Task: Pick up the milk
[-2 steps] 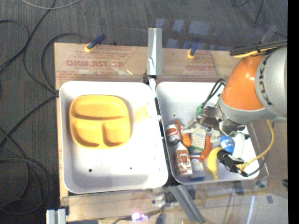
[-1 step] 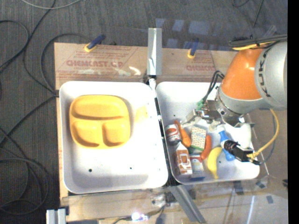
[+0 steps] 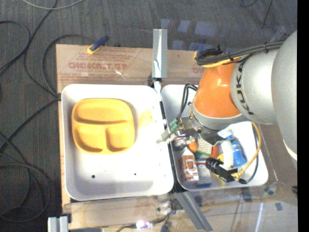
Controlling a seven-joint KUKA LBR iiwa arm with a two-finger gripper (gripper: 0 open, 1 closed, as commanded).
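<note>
Probably light, stiff, a bit slick: milk carton [image 3: 190, 167] lying in right bin [image 3: 261, 177]; best pinched across narrow sides. Gripper [image 3: 179, 135] above; finger spread impossible to tell.

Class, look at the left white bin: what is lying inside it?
The left bin holds a yellow compartment tray lying flat at its upper left, with a pale yellow patch beside it. The tray covers whatever bin floor lies under it.

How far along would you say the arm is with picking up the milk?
Done: the arm has reached over the right bin. In hand: the gripper sits low among the packed items near the bin's left side; a brown carton lies just below it. Left: nothing is visibly gripped, so grasp and lift remain.
</note>
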